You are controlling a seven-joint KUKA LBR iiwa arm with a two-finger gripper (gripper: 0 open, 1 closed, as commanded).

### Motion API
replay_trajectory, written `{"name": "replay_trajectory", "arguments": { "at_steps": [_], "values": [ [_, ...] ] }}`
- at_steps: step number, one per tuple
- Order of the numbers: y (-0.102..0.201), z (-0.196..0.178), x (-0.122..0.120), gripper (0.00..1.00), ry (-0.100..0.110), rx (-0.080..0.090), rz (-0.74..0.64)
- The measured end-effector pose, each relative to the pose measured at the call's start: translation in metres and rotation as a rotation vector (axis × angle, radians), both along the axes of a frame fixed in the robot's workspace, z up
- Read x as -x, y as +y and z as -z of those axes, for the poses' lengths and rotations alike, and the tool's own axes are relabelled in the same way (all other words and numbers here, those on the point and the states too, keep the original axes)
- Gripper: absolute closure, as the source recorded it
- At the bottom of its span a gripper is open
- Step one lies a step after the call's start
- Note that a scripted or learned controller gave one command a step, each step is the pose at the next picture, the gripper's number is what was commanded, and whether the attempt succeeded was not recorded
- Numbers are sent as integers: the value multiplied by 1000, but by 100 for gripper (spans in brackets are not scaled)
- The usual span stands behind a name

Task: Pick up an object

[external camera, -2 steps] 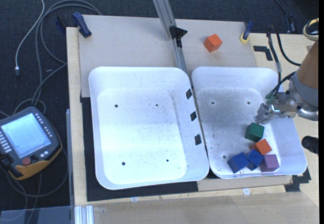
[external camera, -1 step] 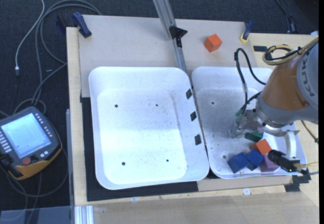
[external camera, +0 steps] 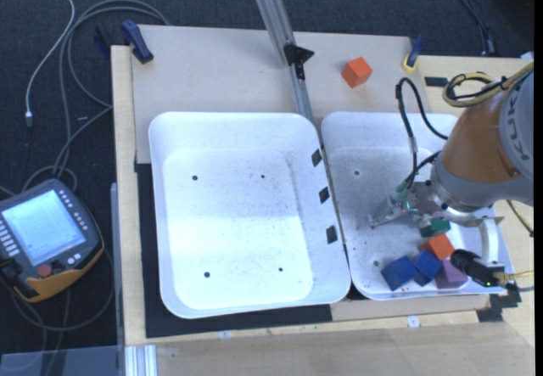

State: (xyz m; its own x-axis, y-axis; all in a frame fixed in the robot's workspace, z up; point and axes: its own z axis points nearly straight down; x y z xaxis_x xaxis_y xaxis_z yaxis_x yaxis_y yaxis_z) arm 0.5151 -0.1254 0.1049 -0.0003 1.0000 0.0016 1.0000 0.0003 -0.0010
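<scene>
Far left, on the dark floor: a handheld control pendant (external camera: 47, 234) with a lit screen, cables looping away from it toward the top of the view.

Wooden surface (external camera: 212, 69) next, pale, with a blue clamp (external camera: 136, 41) at its upper left corner.

Left bin (external camera: 165, 132): white, shallow, speckled floor, a few small dark holes.

A metal rail (external camera: 273, 14) runs down at a slant from the top of the view and ends between the two bins. Three small black clips sit along the left bin's right wall.

An orange cube (external camera: 357, 71) lies on the bare surface above the right bin, well apart from everything else.

Right bin (external camera: 356, 137): objects gathered in its lower right corner. A blue block (external camera: 397, 273) lies nearest the front wall, a second blue block (external camera: 425, 266) touching its right side. A purple block (external camera: 450, 276) sits just right of those. A small orange block (external camera: 439, 246) rests just above the blue pair, with a bit of green object (external camera: 439, 226) above it, partly hidden under the wrist.

Claw (external camera: 392, 211) is low over the right bin's floor, left of the object cluster, near it but apart from the blocks. Whether its fingers are apart or together: cannot tell, detail too small and blurred. Nothing visible between them.

Arm (external camera: 488, 154) enters from the right, orange band broad above the grey wrist, black cable arcing over the bin.
</scene>
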Motion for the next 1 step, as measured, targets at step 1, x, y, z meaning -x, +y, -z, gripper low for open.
{"name": "replay_trajectory", "arguments": {
  "at_steps": [1],
  "values": [
    [-39,-10,16,0,0,2,4]
  ]
}}
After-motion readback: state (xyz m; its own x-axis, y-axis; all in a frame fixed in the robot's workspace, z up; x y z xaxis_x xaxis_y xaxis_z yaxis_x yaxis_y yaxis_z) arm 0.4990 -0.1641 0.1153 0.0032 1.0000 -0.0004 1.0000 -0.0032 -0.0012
